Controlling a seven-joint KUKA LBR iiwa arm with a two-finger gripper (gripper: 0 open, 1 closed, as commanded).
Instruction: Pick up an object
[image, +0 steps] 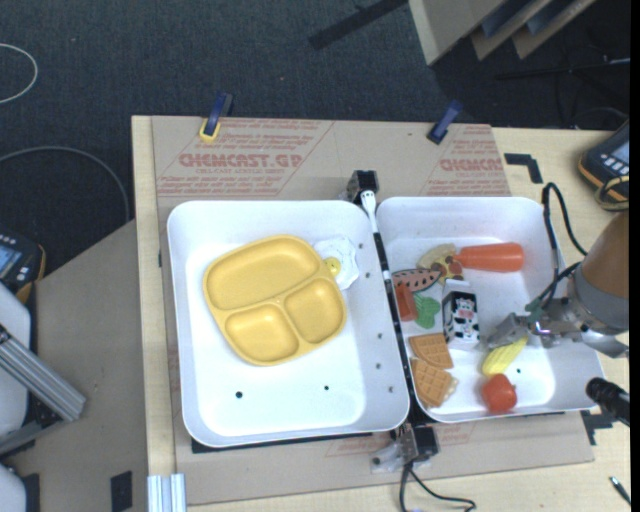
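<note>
While board (250, 155) reads "CHEMCAST GP", gripper (518, 327) state unclear, by corn (503, 355)

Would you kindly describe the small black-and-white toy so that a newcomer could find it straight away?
Start at the right bin, the one crowded with toy food. Near its middle, below the orange carrot and right of the green piece, stands the cow. It is the one black-and-white thing among orange, yellow, red and green neighbours.
</note>
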